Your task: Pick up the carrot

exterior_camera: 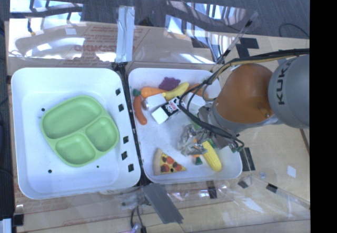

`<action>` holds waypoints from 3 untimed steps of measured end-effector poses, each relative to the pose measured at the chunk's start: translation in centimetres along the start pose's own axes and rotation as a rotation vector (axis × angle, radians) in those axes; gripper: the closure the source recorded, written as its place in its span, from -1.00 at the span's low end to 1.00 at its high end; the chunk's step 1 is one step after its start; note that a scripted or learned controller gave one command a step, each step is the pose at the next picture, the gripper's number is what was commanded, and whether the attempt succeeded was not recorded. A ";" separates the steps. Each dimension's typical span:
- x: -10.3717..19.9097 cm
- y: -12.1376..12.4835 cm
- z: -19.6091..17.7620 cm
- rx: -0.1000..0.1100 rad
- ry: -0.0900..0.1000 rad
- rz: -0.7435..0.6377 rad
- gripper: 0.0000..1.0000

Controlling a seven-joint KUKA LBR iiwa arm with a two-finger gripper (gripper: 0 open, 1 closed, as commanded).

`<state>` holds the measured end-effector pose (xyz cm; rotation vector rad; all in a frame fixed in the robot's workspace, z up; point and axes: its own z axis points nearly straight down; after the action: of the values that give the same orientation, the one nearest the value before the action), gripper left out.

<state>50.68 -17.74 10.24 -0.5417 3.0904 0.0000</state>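
The carrot is a short orange piece lying at the back left of the right bin, beside a yellow banana. My gripper hangs low over the front right part of that bin, well to the right of the carrot and nearer the front, not touching it. Its metal tip sits just left of a yellow corn cob. The orange wrist band covers the bin's back right corner.
A longer orange-red piece lies along the right bin's left wall. Purple grapes, a white box and a pizza slice also lie there. The left bin holds a green divided plate.
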 end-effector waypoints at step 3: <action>1.1 0.5 1.1 -0.002 0.003 -0.116 -1.00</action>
<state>49.47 -17.66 9.18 -0.7201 3.0567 0.0015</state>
